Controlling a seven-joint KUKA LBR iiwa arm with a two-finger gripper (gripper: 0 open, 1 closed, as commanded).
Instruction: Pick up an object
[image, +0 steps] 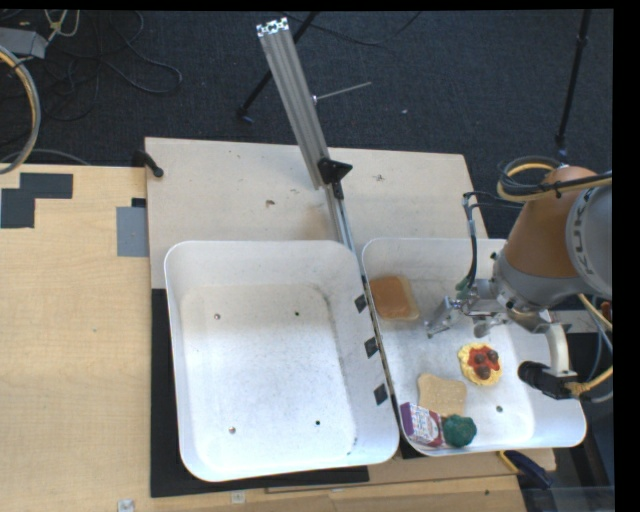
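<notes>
White plastic forms the two shallow bins on the table (250, 190). The left bin (200, 290), well to the left of the pincer (448, 316), shows a bare, speckled floor. The right bin (430, 255) holds every loose item: a brown toast-like slab (393, 297) just left of the pincer, a small yellow tart with red berries (480, 364) just below and right of it, a tan bread slice (442, 393) further below, and at the bin's near rim a purple carton (423, 424) touching a dark green lump (460, 430).

The pincer hangs low over the right bin's floor, between the brown slab and the tart, with nothing visibly caught in it; its metal tips blur against the white, so I cannot tell how they are set. The arm's orange band (545, 235) and grey wrist hide the bin's right wall. The carton's print is too small to read. A slanted aluminium rail (300, 100) crosses the table above the bins.
</notes>
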